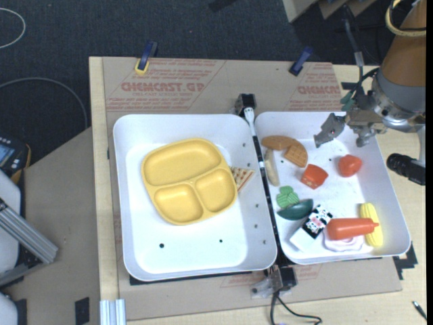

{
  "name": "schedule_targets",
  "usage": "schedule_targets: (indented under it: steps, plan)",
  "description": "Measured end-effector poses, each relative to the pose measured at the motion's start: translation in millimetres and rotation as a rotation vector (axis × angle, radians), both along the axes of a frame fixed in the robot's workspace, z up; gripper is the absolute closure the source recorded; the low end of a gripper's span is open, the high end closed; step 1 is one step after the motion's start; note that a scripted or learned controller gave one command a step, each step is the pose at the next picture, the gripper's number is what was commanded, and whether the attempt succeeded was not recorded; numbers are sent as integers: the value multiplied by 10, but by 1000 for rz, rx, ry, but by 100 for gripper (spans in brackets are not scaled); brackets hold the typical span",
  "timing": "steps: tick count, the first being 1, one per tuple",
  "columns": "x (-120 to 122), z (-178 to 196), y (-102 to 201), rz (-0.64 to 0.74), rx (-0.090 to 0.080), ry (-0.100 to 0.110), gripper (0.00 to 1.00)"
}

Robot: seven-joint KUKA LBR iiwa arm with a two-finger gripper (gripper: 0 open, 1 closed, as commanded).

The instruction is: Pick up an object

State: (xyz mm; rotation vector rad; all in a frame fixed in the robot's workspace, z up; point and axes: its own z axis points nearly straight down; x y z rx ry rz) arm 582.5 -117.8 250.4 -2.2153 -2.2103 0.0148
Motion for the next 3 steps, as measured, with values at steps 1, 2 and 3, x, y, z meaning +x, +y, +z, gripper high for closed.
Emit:
schedule_targets:
  steps: [1,2,3]
  plan:
    - [22,78,1,2,-2,-14,0]
    - [28,-331,7,2,-1,-12,0]
    - [91,-777,8,2,-1,-10,0]
